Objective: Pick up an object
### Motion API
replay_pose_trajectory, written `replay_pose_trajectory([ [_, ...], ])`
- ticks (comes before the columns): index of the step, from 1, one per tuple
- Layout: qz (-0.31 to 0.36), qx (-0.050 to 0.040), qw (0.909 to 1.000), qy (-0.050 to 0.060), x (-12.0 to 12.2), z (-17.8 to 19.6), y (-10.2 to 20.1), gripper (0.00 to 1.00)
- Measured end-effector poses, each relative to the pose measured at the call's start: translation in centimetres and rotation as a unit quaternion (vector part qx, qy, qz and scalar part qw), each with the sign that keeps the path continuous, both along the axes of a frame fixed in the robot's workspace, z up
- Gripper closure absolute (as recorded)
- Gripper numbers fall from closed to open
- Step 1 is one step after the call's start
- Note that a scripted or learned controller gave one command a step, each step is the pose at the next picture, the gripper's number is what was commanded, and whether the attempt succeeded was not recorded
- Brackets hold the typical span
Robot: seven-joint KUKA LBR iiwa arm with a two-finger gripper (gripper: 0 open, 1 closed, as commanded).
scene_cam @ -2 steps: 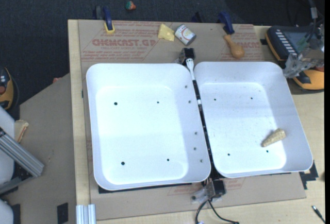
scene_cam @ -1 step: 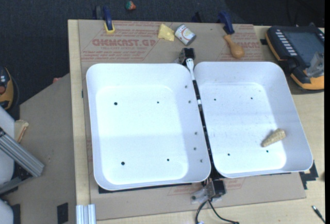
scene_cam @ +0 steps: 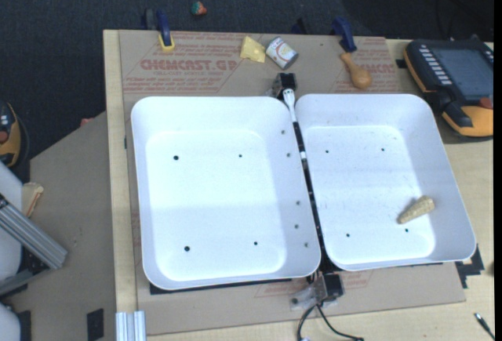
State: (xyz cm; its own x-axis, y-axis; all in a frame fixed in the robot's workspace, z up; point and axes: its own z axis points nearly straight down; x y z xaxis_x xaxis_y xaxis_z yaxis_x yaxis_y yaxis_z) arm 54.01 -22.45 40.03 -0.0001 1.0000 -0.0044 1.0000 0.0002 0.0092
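A corn cob (scene_cam: 416, 210) lies in the right bin (scene_cam: 369, 116), down toward that bin's near right corner, well apart from everything else. It is a small, stubby, tan-yellow piece with a bumpy, kernelled look. Its long axis runs on a slant: the thicker end points up and to the right, the narrower end down and to the left, toward the bin's near wall. It rests flat on the bin floor and touches no wall.

Both bins are shallow, smooth white trays with rounded corners; the left bin (scene_cam: 157, 116) sits edge to edge with the right one, and small dark dots mark each floor. The right floor looks faintly speckled.

Behind the bins, on the brown cardboard-like surface (scene_cam: 204, 65) printed with red lettering, sit a yellow wedge (scene_cam: 252, 50), a small white box (scene_cam: 281, 52) and a wooden-looking pear (scene_cam: 356, 70) with a rounded end. Two blue clamps (scene_cam: 164, 27) grip the far edge. A dark pendant (scene_cam: 455, 73) with orange trim lies off to the right.

The tool's state cannot be told here.
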Motion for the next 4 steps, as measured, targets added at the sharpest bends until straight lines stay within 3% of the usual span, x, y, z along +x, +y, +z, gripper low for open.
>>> replay_pose_trajectory([
  [1,0.0,0.0036,1.0,0.008,-2.5,-8.8,2.7,1.0],
  [2,0.0,0.0009,1.0,0.003,-6.1,-5.8,0.0,1.0],
  [3,0.002,-0.0012,1.0,-0.005,-5.6,12.5,3.4,1.0],
  [4,0.0,0.0044,0.9999,0.011,-6.2,-2.4,5.3,1.0],
])
